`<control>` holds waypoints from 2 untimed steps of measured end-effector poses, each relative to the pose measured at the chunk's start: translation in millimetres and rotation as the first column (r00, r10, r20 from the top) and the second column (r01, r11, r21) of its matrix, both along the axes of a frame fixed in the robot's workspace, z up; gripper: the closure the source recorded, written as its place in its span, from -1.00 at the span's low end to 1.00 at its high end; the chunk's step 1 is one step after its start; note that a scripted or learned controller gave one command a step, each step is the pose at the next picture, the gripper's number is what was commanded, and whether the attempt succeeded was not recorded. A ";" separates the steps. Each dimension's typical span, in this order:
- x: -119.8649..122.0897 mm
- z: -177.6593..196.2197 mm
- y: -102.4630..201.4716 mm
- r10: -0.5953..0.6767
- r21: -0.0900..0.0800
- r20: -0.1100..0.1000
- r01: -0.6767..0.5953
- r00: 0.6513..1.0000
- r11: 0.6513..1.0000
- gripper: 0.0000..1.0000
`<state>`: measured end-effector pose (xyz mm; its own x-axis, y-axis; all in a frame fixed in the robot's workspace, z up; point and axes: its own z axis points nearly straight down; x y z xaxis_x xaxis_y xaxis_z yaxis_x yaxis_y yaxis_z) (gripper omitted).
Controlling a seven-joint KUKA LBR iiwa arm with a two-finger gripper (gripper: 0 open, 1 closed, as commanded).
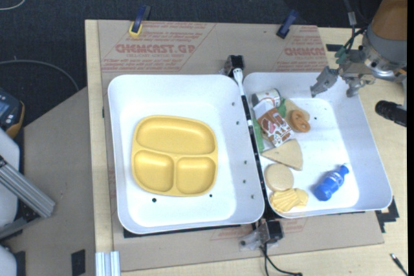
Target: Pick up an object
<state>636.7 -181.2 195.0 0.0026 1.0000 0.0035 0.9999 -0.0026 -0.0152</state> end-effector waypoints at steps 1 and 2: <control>3.3 8.8 0.1 0.003 -0.003 0.015 -0.003 1.000 1.000 -1.00; 11.6 -45.7 5.8 0.005 -0.001 0.008 -0.005 1.000 1.000 -1.00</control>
<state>648.4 -175.4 149.3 -0.0019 1.0000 0.0022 1.0000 0.0019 -0.0067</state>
